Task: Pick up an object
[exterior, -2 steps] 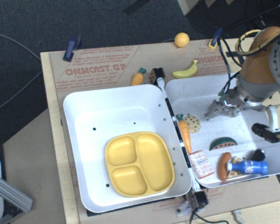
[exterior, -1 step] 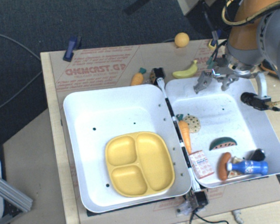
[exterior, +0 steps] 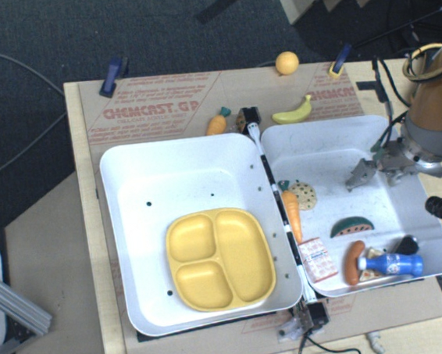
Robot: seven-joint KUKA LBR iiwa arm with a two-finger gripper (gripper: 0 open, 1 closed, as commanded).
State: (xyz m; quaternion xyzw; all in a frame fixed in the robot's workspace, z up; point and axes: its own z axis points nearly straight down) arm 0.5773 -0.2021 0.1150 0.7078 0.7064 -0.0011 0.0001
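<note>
The right bin (exterior: 334, 133) holds a carrot (exterior: 291, 214) against its left wall, a speckled cookie (exterior: 305, 194), a watermelon slice (exterior: 352, 228), a red and white packet (exterior: 314, 259), a sausage (exterior: 353, 264) and a blue bottle (exterior: 393, 265) with a black cap. My gripper (exterior: 374, 177) hangs over the bin's upper right part, above bare floor. Its fingers are spread and open, with nothing between them. The watermelon slice lies a little below and left of it.
A yellow divided plate (exterior: 220, 257) lies in the left bin (exterior: 131, 221). On the board behind the bins sit a banana (exterior: 293, 111), an orange ball (exterior: 287, 62) and a small orange toy (exterior: 217, 123). Blue clamps (exterior: 112, 76) grip the board's far edge.
</note>
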